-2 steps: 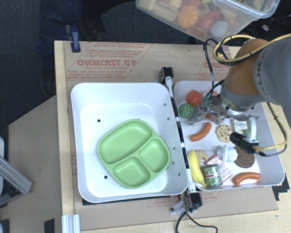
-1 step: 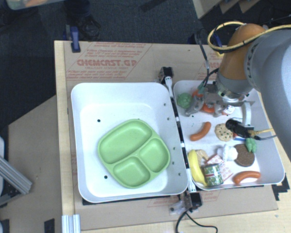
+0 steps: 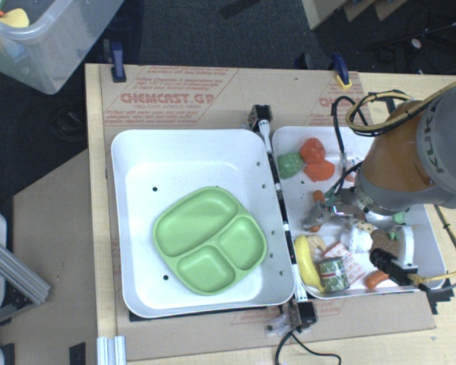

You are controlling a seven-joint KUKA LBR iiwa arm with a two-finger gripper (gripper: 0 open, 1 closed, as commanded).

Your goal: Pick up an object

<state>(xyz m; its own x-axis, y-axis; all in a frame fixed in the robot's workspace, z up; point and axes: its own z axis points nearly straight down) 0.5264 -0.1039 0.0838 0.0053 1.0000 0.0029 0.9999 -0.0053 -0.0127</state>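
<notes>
The right bin [image 3: 289,139] holds several small items: a red-orange toy [image 3: 316,159], a green toy [image 3: 289,164], a yellow banana [image 3: 307,261], a small green-labelled can [image 3: 334,274] and an orange piece [image 3: 375,279]. My gripper [image 3: 328,210] reaches down into the middle of this bin, just above the banana and can and below the red toy. The grey arm with its orange band [image 3: 395,162] covers the bin's right half. Nothing is visibly between the fingers.
The left bin [image 3: 137,158] holds a green three-compartment plate [image 3: 210,239]. A black divider strip [image 3: 276,188] runs between the bins. Cables [image 3: 368,109] loop over the arm at the back right. A clear plastic tub [image 3: 45,29] stands off the bench, top left.
</notes>
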